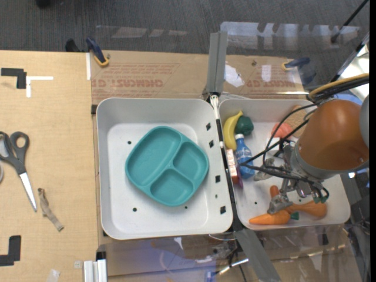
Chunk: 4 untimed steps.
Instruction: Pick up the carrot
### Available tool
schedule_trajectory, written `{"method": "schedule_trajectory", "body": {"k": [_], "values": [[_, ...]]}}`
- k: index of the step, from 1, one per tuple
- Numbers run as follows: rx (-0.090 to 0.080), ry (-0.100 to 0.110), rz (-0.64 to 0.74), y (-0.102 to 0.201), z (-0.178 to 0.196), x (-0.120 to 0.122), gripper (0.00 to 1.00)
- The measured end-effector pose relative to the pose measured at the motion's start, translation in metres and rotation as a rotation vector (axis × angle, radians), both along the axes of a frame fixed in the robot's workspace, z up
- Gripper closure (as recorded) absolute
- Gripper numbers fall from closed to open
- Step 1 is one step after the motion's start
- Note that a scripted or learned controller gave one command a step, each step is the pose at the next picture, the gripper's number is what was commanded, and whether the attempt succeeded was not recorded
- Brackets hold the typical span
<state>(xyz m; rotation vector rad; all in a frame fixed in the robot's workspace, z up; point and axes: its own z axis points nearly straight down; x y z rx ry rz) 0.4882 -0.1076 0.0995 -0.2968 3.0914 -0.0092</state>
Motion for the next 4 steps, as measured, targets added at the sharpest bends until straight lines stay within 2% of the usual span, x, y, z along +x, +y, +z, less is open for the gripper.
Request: {"method": "schedule_trajectory", "body": {"k": [1,2,3,4], "values": [[0.003,0.012,-0.134,-0.006,-0.002,0.003,0.00],[0.008,0.021,-0.376,-0.069,-0.004,0.004,0.00],[0.013,0.012,-0.517,-0.076,-0.003,-0.003,0.00],[0.016,0.018,-0.675,-0.078,-0.004,-0.006,0.00]]}}
